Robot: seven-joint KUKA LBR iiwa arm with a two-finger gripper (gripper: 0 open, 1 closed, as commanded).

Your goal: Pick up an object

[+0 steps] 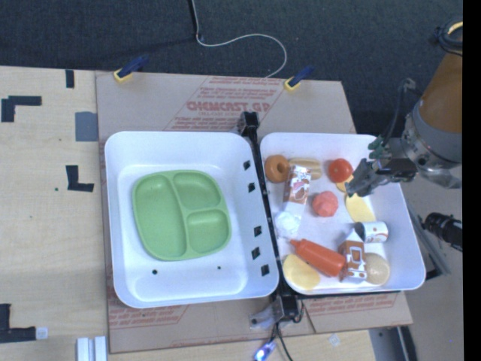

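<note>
Arm [443, 119] cropped at right edge

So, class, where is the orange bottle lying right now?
The orange bottle lies in the right bin, toward its near edge, pointing diagonally. It sits between the yellow round piece below it and the brown-and-white packet on its right.

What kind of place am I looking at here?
Probably a robotics test bench: a robot arm reaches over two white bins, one with a green divided plate, the other with toy food like a doughnut.
</note>
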